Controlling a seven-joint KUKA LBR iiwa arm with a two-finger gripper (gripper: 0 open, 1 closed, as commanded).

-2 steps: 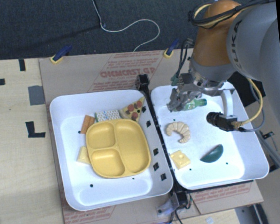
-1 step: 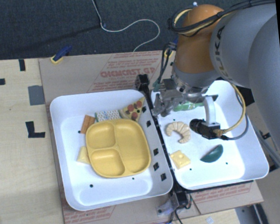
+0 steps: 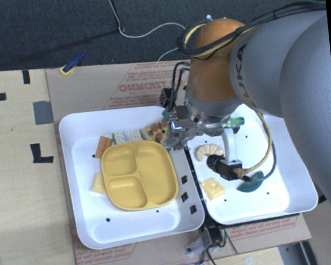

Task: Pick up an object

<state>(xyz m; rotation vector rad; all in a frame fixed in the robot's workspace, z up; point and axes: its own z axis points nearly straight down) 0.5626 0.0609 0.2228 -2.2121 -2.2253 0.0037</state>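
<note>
My gripper (image 3: 174, 129) hangs low over the back right corner of the left bin (image 3: 75, 168), close to the divider between the bins. Right beside it lies a small multicoloured toy food piece (image 3: 154, 130), partly hidden by the gripper. A large yellow divided plate (image 3: 139, 175) takes up the middle of the left bin. Around its edges show a brown piece (image 3: 103, 145), a pale yellow wedge (image 3: 97, 184) and a speckled strip (image 3: 127, 136). The right bin (image 3: 289, 192) holds a cream ridged pastry (image 3: 208, 151), a yellow cheese block (image 3: 212, 188) and a teal object (image 3: 251, 184).
The arm's grey body and orange band (image 3: 217, 64) cover the back of the right bin. Both bins rest on a cardboard sheet (image 3: 90, 90). A white cable (image 3: 143, 31) runs across the dark floor behind.
</note>
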